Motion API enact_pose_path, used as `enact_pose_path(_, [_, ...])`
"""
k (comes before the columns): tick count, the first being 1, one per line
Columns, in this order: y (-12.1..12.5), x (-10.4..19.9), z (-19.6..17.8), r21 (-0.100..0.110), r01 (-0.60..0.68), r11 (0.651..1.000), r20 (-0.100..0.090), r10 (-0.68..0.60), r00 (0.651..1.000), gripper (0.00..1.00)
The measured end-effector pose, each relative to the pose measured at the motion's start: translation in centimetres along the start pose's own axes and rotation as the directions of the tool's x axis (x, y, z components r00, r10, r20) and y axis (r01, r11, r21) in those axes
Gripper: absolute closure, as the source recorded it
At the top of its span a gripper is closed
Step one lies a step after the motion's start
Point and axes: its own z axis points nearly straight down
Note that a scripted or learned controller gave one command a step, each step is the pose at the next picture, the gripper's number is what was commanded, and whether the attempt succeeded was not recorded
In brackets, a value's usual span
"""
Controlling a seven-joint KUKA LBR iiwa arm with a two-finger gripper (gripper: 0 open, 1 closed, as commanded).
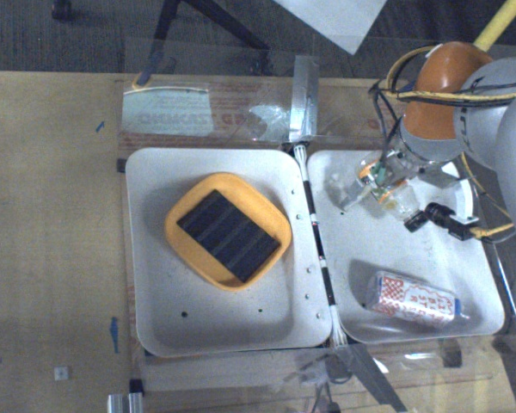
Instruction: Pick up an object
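Note:
A yellow-orange rounded block (228, 231) with a dark ribbed panel on top lies tilted in the middle of the left bin (155, 317). A red-and-white patterned packet (413, 298) lies on its side near the front of the right bin (486, 317). My gripper (374, 186) hangs low over the back of the right bin, below the orange wrist band (443, 76). It is well behind the packet and to the right of the yellow block. Something pale or clear sits under the gripper, too blurred to make out.
A ridge (318, 248) divides the two bins. A black connector and cables (439, 216) stick out from the arm over the right bin. Behind the bins are a taped strip (168, 112) and a metal bracket (304, 101). Bare bench lies to the left.

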Motion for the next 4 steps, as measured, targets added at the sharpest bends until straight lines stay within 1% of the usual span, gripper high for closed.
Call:
enact_pose_path(1, [0.0, 0.0, 0.0, 0.000, 0.000, 1.000, 0.000, 0.000, 1.000, 0.00])
enact_pose_path(2, [0.1, -0.3, 0.1, -0.005, -0.060, 0.998, -0.009, 0.060, 0.998, 0.00])
enact_pose_path(3, [-3.2, 8.2, -9.8, -0.008, -0.137, 0.990, -0.007, 0.137, 0.990, 0.00])
enact_pose_path(4, [-4.2, 7.9, -9.7, -0.008, -0.059, 0.998, -0.006, 0.059, 0.998, 0.00])
